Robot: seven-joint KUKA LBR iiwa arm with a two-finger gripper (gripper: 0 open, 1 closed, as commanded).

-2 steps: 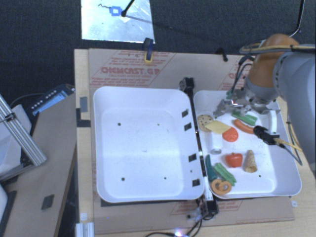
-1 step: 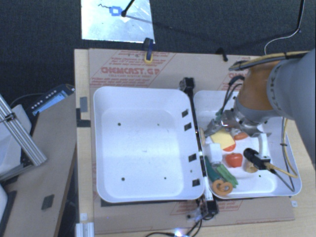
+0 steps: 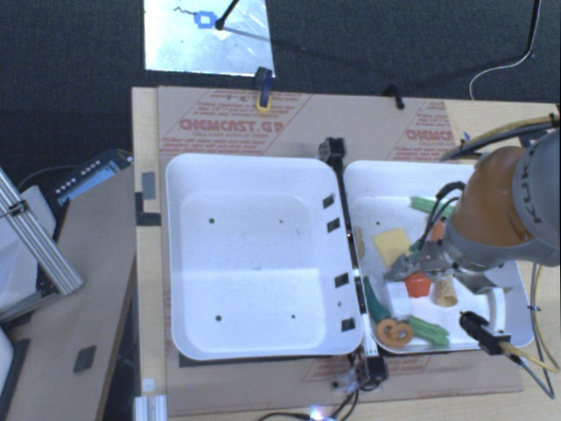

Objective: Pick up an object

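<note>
Dark carpet runs behind the desk [image 3: 263,121], which carries two white bins side by side on a brown board printed with red lettering; nearest the camera, at the front of the right bin [image 3: 386,178], there's an orange-and-yellow round thing [image 3: 395,331], with a green piece [image 3: 429,328] just beside it and a dark green strip [image 3: 375,298] along the bin's left wall; a bit further back sits a red block [image 3: 418,285], next to a tan cone-ish piece [image 3: 445,293]; the gripper [image 3: 410,266] hangs right over the red block, touching or nearly so, can't tell if the fingers are apart or together from this angle; behind that a yellow block [image 3: 391,243] lies flat, and a light green piece [image 3: 425,205] sits toward the bin's back; the arm [image 3: 500,209], orange band and all, covers the right side of that bin; left bin [image 3: 254,253] is just white floor with black clips on the shared edge; far back, a shiny sheet [image 3: 209,24] lies on the carpet.
</note>
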